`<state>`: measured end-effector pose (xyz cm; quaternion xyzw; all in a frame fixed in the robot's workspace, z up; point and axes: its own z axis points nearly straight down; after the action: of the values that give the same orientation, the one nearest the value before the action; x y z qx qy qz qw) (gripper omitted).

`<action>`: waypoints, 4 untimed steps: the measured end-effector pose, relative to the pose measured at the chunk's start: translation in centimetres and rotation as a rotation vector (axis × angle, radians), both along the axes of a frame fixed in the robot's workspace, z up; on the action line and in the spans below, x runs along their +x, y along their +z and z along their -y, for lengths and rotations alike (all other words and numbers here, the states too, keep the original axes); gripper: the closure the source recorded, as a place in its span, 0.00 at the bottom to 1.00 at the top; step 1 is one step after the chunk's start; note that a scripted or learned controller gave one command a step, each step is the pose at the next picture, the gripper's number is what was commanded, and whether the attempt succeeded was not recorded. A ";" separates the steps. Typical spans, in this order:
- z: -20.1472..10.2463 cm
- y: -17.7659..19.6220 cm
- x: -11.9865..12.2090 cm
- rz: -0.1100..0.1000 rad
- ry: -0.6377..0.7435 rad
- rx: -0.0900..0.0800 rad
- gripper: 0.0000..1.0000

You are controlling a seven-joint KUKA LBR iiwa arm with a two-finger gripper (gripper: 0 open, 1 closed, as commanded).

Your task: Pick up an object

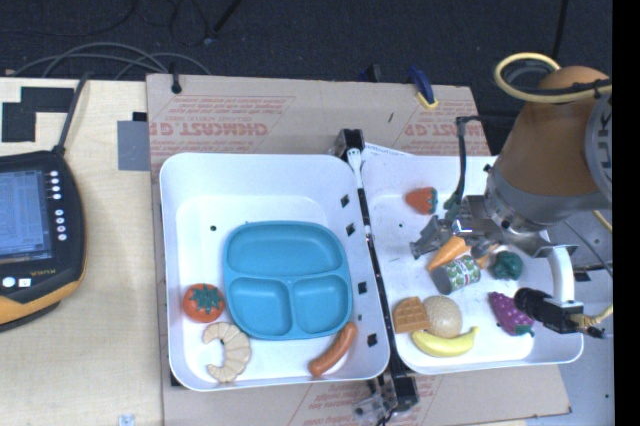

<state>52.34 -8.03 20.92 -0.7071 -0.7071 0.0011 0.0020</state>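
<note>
- While your gripper point(440, 239) hangs low in the right bin point(400, 189), you cannot tell its finger state.
- Carrot point(447, 253) touches it; strawberry point(422, 200) lies just beyond.

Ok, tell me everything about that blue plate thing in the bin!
The blue tray is a light blue, plastic-looking plate with rounded corners. It has three hollows: one wide one across the far side and two smaller ones side by side on the near side, and nothing lies in them. It rests flat in the middle of the left bin. A toy tomato sits at its left edge, a croissant lies near its lower left corner, and a sausage lies by its lower right corner.
</note>
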 end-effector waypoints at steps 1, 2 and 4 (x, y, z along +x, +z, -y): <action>0.0 1.0 0.0 -0.003 -0.002 0.001 1.00; 2.7 11.6 -4.8 0.012 -0.003 -0.003 1.00; -2.8 3.6 -4.8 0.004 0.004 0.001 1.00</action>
<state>47.50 -5.23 24.54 -0.7056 -0.7086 -0.0006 0.0008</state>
